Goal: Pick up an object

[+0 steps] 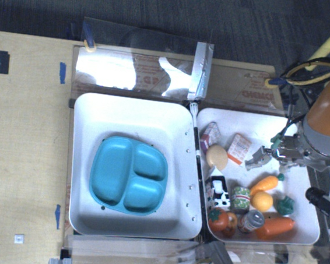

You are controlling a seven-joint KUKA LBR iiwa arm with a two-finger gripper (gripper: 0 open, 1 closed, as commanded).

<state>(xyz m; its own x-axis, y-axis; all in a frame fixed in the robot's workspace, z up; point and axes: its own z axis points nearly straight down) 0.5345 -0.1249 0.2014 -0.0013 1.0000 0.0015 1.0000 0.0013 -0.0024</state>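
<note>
Though red-labelled, packet (pixel 239 148) text unreadable, near jaws (pixel 262 159).

- Bright, even overhead light — strong white glare on the clear panel (pixel 139 73) behind the left bin (pixel 82 166).
- Soft shadows inside that bin; focus slightly soft.

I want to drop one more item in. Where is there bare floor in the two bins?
Left bin: bare strips around the blue divided plate, widest above it. Right bin: bare along the top, above the snack packet. Its lower half is crowded with toy food.
</note>
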